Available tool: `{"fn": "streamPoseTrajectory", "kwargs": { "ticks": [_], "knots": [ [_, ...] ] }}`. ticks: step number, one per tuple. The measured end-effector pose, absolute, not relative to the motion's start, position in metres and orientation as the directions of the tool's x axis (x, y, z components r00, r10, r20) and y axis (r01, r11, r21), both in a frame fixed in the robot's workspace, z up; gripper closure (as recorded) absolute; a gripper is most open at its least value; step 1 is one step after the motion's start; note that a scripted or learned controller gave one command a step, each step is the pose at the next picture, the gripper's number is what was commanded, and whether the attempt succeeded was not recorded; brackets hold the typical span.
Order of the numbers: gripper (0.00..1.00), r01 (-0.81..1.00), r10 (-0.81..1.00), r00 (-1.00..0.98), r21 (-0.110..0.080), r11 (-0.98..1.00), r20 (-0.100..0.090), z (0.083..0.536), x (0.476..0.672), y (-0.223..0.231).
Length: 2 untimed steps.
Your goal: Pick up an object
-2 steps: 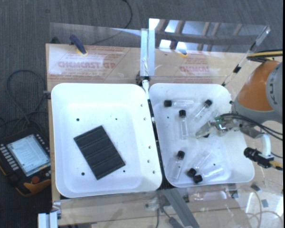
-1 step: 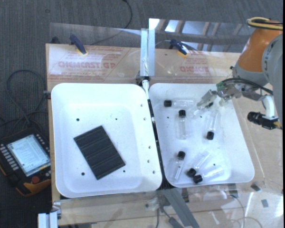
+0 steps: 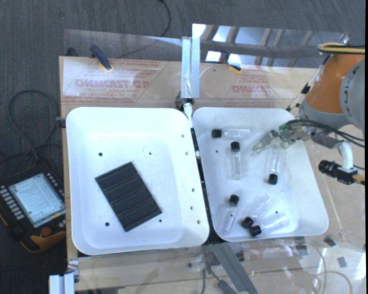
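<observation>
- A bench [image 3: 135, 84] topped with clear sheeting stands on dark ribbed carpet, with a handheld control pendant [image 3: 29, 208] lying on the floor at the left.
- Two shallow white bins sit side by side, smooth and round-cornered.
- The left bin [image 3: 86, 133] holds a flat black ribbed slab [image 3: 127, 196], rectangular and lying askew.
- The right bin [image 3: 306, 188] holds several clear vials with black caps [image 3: 235, 158], scattered, some near the front wall.
- The gripper [image 3: 265, 142] hovers over the right bin's far part, its thin metal fingers slightly apart with nothing between them.
</observation>
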<state>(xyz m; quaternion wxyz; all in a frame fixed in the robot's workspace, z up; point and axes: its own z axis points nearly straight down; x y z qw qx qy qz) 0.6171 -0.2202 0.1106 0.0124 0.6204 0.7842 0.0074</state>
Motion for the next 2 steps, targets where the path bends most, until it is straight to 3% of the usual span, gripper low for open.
{"fn": "streamPoseTrajectory", "kwargs": {
  "ticks": [1, 2],
  "knots": [
    [0.00, 0.966, 0.966, -0.258, 0.018, 0.258, -0.002, 0.092, 0.578, -0.217],
    [0.00, 0.946, 0.946, -0.324, 0.013, 0.324, -0.007, 0.090, 0.591, -0.134]
  ]
}}
